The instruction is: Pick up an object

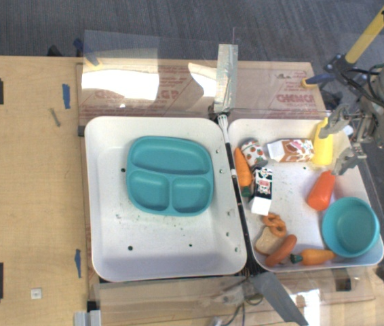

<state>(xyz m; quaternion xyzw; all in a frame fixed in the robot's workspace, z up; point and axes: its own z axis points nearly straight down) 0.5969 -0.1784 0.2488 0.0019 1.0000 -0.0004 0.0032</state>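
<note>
My gripper (342,141) hangs over the far right edge of the right bin (375,260), open, with nothing between its fingers. Just to its left a yellow bottle (322,148) stands in the bin. An orange bottle (320,191) lies below it, near a teal bowl (350,227). A snack packet (290,150), a small milk carton (264,182) and a carrot (243,167) lie further left. At the front are a pretzel (274,223), a bread piece (266,240), a sausage (281,250) and a small carrot (314,256).
The left bin (104,182) holds a teal divided plate (170,175). A ridge between the two bins runs past the carrot. A clear panel (144,80) stands behind the bins. Wooden bench lies to the left.
</note>
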